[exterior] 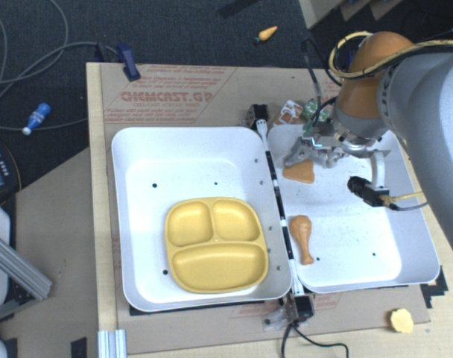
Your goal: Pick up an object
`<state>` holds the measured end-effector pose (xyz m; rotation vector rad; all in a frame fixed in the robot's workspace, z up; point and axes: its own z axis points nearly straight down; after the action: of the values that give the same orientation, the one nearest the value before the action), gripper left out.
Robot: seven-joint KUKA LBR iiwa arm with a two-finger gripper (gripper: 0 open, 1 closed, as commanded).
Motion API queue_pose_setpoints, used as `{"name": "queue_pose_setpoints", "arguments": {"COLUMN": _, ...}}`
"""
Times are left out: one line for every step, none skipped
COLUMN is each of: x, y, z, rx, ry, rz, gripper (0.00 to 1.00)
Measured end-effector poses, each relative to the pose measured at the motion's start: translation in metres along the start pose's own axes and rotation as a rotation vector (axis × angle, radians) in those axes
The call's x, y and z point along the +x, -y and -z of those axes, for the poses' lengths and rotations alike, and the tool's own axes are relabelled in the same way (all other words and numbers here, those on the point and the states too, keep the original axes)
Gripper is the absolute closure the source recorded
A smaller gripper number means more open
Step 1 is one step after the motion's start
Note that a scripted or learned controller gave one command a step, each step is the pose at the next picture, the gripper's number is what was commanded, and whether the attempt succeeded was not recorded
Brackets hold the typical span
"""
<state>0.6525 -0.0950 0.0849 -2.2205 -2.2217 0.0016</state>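
Over the right bin (405,271), the arm (428,103) reaches in from the right, its gripper (316,157) low near the bin's far left corner. Whether the fingers are open or closed I cannot tell. An orange wedge-shaped piece (300,172) lies just beneath the gripper, perhaps touching it. A toy drumstick (303,237) rests nearer the front, beside the divider. On the left bin (137,162) floor sits a yellow divided plate (214,243).

Yellow divided plate (215,245) in white bin (137,162); orange-brown drumstick (302,236) beside.
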Motion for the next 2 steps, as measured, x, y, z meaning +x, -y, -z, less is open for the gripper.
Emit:
{"name": "queue_pose_setpoints", "arguments": {"x": -0.001, "y": 0.000, "z": 0.000, "rx": -0.001, "ry": 0.000, "rz": 0.000, "gripper": 0.00}}
{"name": "queue_pose_setpoints", "arguments": {"x": 0.002, "y": -0.012, "z": 0.000, "rx": -0.004, "ry": 0.000, "rz": 0.001, "gripper": 0.00}}
